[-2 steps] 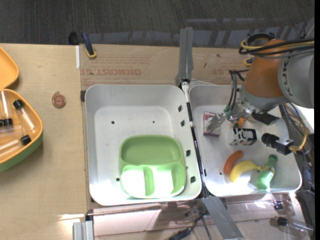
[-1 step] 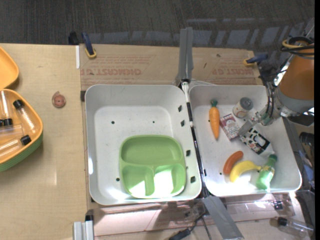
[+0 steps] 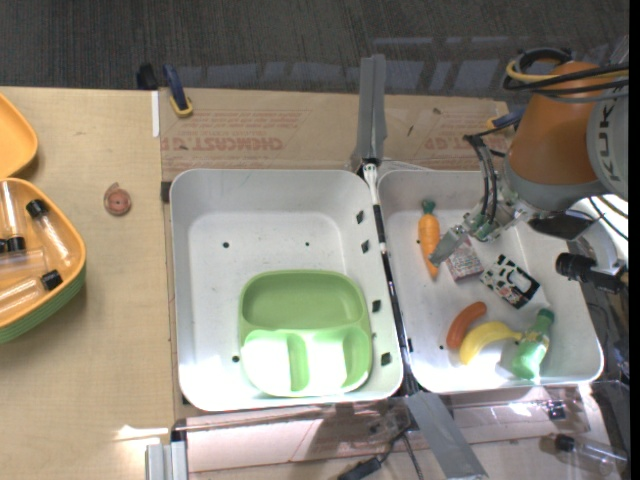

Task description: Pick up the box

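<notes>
A tan bench (image 3: pixel 90 368) fills the left, bearing orange trays (image 3: pixel 30 258) of small vials. The left bin (image 3: pixel 190 298) holds a green divided plate (image 3: pixel 300 313). In the right bin (image 3: pixel 590 353), a carrot (image 3: pixel 429 236) lies nearest the divider, then the box (image 3: pixel 465 264), a black-and-white pack (image 3: pixel 512 281), a sausage (image 3: pixel 465 321), a banana (image 3: pixel 488 339) and a green bottle (image 3: pixel 530 348). The gripper (image 3: pixel 480 228) hangs just above the box; whether it is wide or closed cannot be told.
</notes>
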Available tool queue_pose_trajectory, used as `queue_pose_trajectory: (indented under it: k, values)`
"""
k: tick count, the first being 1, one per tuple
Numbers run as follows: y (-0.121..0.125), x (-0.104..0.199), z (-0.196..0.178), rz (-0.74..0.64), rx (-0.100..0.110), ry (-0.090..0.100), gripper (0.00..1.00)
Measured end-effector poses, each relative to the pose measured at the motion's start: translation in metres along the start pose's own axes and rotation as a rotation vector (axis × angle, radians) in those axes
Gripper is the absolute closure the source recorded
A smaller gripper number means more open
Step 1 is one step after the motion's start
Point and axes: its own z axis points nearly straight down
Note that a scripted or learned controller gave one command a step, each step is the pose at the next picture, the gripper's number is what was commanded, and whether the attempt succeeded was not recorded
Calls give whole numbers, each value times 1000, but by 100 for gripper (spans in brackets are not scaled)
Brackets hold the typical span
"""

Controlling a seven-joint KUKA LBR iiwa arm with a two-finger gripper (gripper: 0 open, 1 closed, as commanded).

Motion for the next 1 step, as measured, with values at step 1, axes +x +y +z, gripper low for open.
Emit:
queue_pose_trajectory:
  k: [1]
  values:
    - [7, -19, 51, 146, -9, -6, 0]
